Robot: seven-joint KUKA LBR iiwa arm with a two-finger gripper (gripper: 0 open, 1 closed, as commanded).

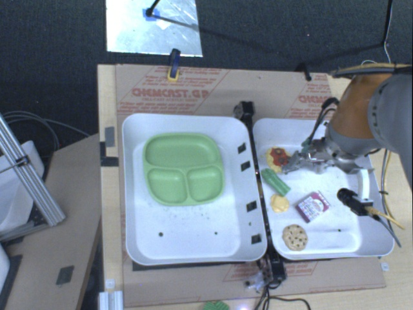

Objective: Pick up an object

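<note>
The likeliest target is the red and yellow toy, which lies in the right bin close to its left wall, in the far half. The claw sits low just beside it on the right, seemingly touching or nearly touching its edge. Whether the claw is open or closed cannot be told from this slanted view, and nothing can be seen held in it.

Along the same wall, just nearer than the toy, lies a green piece, then a yellow lump. A pink packet rests toward the bin's middle, and a cookie lies by the near left corner. The left bin carries a green plate.

To do the grasp well, the claw probably needs to centre over the toy rather than beside it, since the wall leaves little room on the far side. It should come straight down, close firmly on the toy alone without catching the green piece, and lift vertically.
</note>
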